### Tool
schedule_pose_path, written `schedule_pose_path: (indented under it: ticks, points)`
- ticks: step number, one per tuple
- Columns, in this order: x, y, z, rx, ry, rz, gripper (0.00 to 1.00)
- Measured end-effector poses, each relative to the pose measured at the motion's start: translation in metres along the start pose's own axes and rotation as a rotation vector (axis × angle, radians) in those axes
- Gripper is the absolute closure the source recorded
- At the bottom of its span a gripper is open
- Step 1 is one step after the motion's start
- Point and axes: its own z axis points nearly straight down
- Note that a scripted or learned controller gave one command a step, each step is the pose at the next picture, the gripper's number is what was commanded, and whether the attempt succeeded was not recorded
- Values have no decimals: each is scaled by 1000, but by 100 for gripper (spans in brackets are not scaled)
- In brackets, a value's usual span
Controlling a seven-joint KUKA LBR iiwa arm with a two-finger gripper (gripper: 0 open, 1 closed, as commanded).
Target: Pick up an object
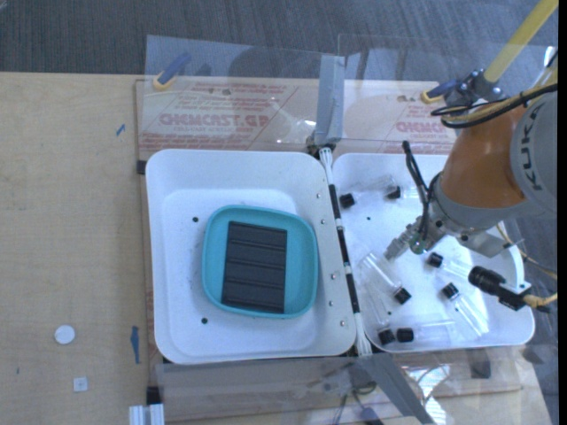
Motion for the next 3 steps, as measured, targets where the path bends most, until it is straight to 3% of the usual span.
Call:
schedule_pose_path:
  ticks: [1,2,3]
  points:
    - [0,35,-194,-3,-4,19,100]
    - [-32,113,-116,-3,-5,-7,100]
    - [-32,113,-117,-4,-6,-7,0]
